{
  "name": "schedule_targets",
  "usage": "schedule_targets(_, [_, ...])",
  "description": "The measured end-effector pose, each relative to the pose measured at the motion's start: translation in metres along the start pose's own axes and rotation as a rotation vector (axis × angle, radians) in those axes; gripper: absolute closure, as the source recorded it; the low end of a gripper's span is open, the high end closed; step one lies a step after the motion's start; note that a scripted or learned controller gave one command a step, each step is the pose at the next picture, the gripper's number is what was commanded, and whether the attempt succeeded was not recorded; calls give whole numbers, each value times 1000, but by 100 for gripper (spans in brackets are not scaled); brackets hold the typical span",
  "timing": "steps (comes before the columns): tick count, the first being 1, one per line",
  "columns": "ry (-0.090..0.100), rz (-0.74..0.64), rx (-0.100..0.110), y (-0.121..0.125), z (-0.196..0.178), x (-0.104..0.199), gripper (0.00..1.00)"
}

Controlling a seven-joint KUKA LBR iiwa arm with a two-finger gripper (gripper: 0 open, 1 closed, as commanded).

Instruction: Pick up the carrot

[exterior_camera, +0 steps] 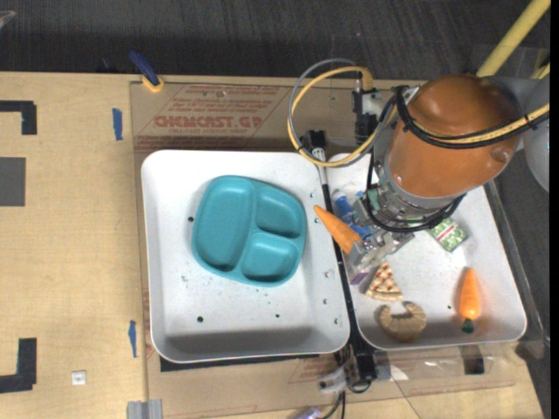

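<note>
carrots: 2 (336,227) (470,295); bins: 2 (175,321) (507,321)

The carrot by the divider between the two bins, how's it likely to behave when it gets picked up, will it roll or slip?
The carrot looks like a smooth, tapered toy, so it is probably stiff and light for its size. Its cone shape would likely roll in a curve if nudged. It lies across the rim between the bins, so a push may tip it either way.

The table (70,260) is covered in pale brown cardboard, marked with black tape corners (22,116) at its left and short blue tape strips (117,123). Beyond its far edge lies dark grey carpeted floor (218,16). Lighting is even and soft, casting only faint shadows.
</note>
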State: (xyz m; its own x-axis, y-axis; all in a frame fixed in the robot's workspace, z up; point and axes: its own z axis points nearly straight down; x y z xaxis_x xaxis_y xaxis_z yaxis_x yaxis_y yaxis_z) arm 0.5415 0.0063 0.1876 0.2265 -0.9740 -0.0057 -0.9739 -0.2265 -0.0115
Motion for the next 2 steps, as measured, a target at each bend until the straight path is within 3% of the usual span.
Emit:
schedule_targets(1, [8,-66,2,-19,-165,101,100])
schedule_targets(2, [1,-73,-7,-18,-161,98,0])
